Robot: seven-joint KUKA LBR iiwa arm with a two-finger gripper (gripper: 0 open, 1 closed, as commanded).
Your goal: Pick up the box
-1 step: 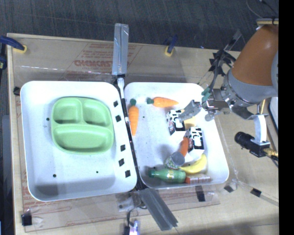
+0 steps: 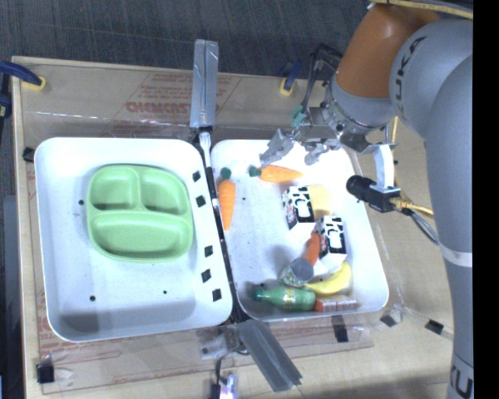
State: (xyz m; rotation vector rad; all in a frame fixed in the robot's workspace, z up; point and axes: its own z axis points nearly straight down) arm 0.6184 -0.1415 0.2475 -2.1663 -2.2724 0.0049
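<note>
The end effector [image 2: 298,145] hangs over the far rim of the right bin [image 2: 368,223], at about twelve o'clock of that bin. Its fingers stand spread apart and nothing is seen between them; it is released.

Just below it, at its six o'clock, lies an orange carrot [image 2: 279,173]. A second carrot [image 2: 226,199] lies against the bin's left wall, at nine o'clock.

The box [image 2: 298,205], black and white, lies flat near the bin's centre, beside a pale yellow block [image 2: 318,198] at its three o'clock. A similar black-and-white packet [image 2: 334,236] lies toward four o'clock, crowded by a banana [image 2: 337,281] and a green bottle [image 2: 284,298] along the near wall.

The left bin [image 2: 58,306] holds a green divided tray [image 2: 139,212].

Risks, as judged: the carrot lies between the end effector and the box, so a short descent would take the carrot instead. The box lies flat with the yellow block touching or nearly so; a finger could land on the block, or the fingers could slide over the low face and close on nothing.
</note>
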